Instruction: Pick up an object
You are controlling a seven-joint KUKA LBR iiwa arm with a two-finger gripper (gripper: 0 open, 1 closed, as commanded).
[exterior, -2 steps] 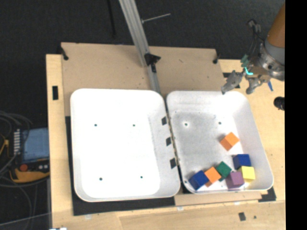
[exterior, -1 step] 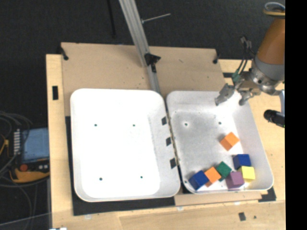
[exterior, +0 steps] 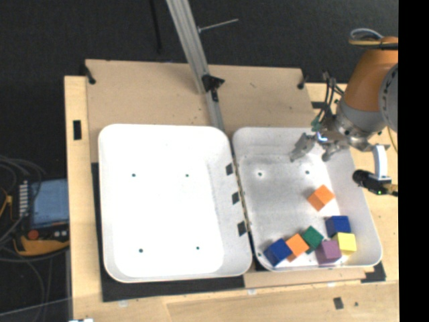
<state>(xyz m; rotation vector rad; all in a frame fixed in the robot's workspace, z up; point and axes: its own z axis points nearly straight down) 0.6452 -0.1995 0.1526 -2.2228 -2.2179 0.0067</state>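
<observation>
camera view: slanted look down on a wooden bench point(exterior: 181, 89) bearing two shallow white bins side by side.
left bin point(exterior: 167, 200): white, a few small dark dots on its floor.
right bin point(exterior: 281, 186): white, speckled floor — all the blocks lie in its near-right part.
arm point(exterior: 369, 86): grey with an orange band, enters from the right over the far-right corner of the right bin.
gripper point(exterior: 314, 147): over the far part of the right bin, two fingers splayed apart — open, nothing between them.
orange block point(exterior: 321, 197): alone mid-bin, tilted, below the gripper and apart from it, well clear of the fingers.
blue block, right point(exterior: 338, 225): near the right wall, just above the yellow one.
yellow block point(exterior: 346, 242): touching or just beside the purple one, close to the near-right corner.
purple block point(exterior: 328, 251): between the green and the yellow ones, at the near wall.
green block point(exterior: 312, 237): just beside a second orange block.
second orange block point(exterior: 297, 245): between the green one and a second blue one.
second blue block point(exterior: 277, 252): leftmost of the row, by the near wall.
pole point(exterior: 191, 45): grey metal bar, slanting up from between the bins.
off-bench left: blue box point(exterior: 50, 203) with cables on the dark floor.
</observation>
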